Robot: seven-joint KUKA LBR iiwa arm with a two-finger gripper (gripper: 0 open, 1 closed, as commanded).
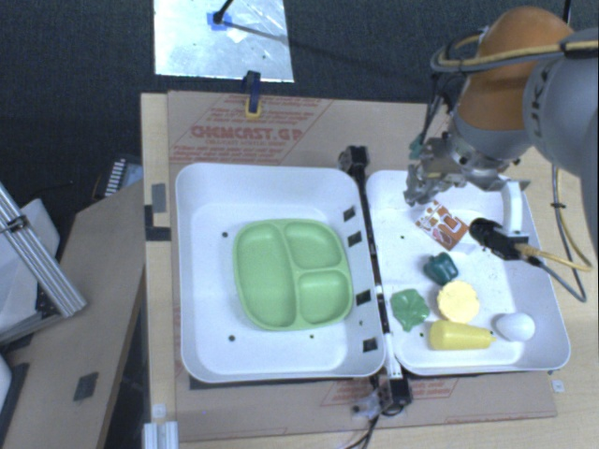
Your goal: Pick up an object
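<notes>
Grey arm (pixel 562 110), orange band (pixel 510 64), yellow cables draped across.

Pale green divided plastic tray (pixel 288 274) in white left bin (pixel 201 251); yellow round disc (pixel 458 300), white egg-shaped piece (pixel 514 325), orange-and-white patterned packet (pixel 441 224).

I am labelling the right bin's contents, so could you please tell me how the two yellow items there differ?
The yellow disc is round and pale; the yellow block is elongated and a deeper yellow. The disc lies nearer the bin's middle, beside the dark green piece; the block lies nearer the bin's front edge, next to the white egg. Both are yellow and rest in the right bin, the block just in front of the disc.
</notes>
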